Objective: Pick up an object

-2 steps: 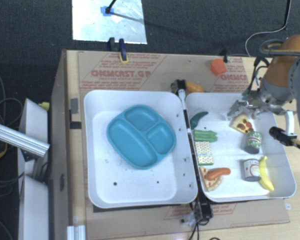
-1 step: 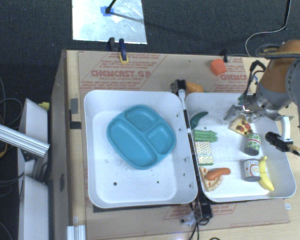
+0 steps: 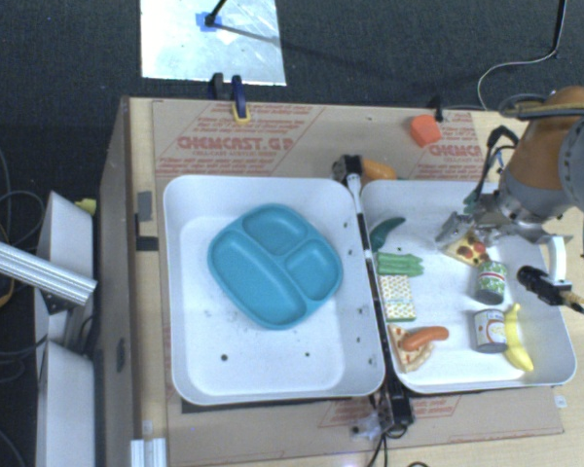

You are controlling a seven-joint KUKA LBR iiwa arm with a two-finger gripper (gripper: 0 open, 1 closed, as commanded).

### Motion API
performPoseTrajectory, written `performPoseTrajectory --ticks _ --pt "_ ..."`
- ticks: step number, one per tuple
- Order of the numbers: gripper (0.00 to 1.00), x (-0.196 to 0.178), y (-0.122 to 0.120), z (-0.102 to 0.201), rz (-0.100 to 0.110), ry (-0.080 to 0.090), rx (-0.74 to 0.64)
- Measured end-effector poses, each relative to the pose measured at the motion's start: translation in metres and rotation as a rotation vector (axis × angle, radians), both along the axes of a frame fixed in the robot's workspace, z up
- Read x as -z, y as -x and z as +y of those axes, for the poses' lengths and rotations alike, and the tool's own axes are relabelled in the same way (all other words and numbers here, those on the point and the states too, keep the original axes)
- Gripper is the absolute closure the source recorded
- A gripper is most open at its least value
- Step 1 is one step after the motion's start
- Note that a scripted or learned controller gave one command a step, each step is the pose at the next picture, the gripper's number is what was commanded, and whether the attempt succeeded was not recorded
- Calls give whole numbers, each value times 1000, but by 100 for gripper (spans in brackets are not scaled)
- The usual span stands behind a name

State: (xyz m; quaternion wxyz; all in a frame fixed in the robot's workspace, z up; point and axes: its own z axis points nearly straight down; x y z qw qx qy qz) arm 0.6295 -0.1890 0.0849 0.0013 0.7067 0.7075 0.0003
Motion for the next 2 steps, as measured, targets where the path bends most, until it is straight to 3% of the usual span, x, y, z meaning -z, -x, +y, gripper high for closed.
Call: performPoseTrajectory --ticks 1,2 --pt "100 -13 -2 0 -6 2 -2" --pt "0 -13 -2 0 -5 2 -3"
